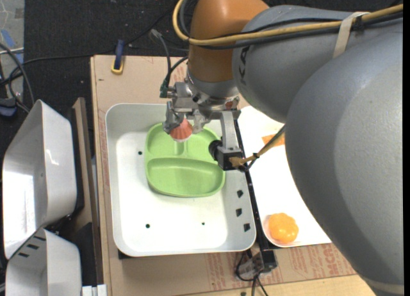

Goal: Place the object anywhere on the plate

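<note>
Gripper [181, 123] pinches the pink object [181, 131] over the green plate [184, 170] (left bin); lower gently, then release.

The arm [333, 96] covers most of the right bin [275, 160] — just a strip of its floor and the near corner with a yellow object [282, 227] show. The tool [180, 122] hides the far rim of the green plate [182, 173]. The pinkish object [181, 130] at its tip is too small to identify — whether the fingers grip it cannot be told.
</note>
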`<action>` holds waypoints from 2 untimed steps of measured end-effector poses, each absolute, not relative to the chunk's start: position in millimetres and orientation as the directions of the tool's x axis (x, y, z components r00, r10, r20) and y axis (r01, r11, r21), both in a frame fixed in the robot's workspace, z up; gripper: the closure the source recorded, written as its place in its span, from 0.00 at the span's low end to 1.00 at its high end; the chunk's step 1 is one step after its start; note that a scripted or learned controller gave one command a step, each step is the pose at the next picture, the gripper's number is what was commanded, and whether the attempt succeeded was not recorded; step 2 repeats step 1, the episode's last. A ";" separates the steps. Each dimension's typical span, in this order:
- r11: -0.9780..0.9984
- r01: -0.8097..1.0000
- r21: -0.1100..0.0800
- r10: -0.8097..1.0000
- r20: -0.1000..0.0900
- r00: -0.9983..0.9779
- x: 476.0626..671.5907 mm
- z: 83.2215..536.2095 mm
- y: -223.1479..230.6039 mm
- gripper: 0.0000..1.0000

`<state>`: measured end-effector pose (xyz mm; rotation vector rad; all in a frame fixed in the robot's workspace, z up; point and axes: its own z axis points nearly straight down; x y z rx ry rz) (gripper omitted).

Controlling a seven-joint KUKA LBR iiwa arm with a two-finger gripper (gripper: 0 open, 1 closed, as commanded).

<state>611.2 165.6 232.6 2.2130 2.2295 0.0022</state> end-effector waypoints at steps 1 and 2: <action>0.003 1.000 0.001 1.000 -0.001 -0.003 611.3 233.2 162.6 0.00; 0.003 1.000 0.001 1.000 -0.001 -0.003 611.3 233.2 162.6 0.00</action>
